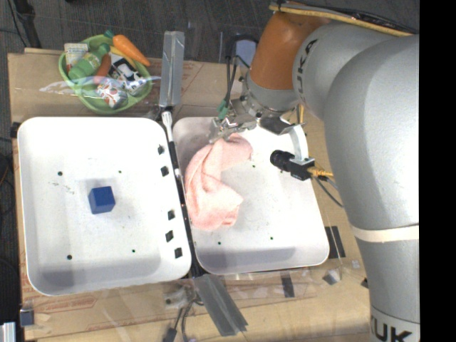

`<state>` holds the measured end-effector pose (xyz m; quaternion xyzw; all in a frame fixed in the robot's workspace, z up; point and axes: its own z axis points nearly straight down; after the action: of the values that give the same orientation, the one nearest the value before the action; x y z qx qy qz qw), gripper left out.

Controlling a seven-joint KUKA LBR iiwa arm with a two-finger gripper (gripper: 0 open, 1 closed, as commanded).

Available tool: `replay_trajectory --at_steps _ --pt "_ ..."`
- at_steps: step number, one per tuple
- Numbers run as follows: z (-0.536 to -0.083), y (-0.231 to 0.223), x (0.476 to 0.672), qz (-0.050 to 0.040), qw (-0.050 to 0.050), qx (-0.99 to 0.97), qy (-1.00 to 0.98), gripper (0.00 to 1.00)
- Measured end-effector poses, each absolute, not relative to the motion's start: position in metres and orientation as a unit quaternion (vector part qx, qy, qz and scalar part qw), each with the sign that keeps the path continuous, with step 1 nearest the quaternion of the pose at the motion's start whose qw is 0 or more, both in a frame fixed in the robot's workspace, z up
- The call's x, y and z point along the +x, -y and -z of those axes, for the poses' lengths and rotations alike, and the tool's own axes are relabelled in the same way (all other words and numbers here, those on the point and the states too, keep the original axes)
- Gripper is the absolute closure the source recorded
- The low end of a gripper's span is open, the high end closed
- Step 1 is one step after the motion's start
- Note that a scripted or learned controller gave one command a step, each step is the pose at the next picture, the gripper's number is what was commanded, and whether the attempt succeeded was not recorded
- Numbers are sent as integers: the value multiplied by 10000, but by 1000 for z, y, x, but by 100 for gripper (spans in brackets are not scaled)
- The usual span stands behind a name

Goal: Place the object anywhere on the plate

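gripper (229, 125) at top edge of pink cloth (211, 182) in right bin (306, 212), seemingly clamped on cloth's upper corner. cloth hangs/lies below-left of gripper, long axis running down from it. no plate discernible.

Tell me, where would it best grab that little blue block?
Probably from straight above, closing on two opposite flat sides. The blue block sits alone on the floor of the left bin, well away from the walls, so there looks to be room on every side for the hand.
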<state>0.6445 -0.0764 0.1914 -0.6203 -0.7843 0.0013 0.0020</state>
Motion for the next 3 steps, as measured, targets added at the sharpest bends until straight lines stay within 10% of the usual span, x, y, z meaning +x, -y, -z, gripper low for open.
replay_trajectory --at_steps 3 --pt "-228 -19 601 -9 16 -2564 9666 100"
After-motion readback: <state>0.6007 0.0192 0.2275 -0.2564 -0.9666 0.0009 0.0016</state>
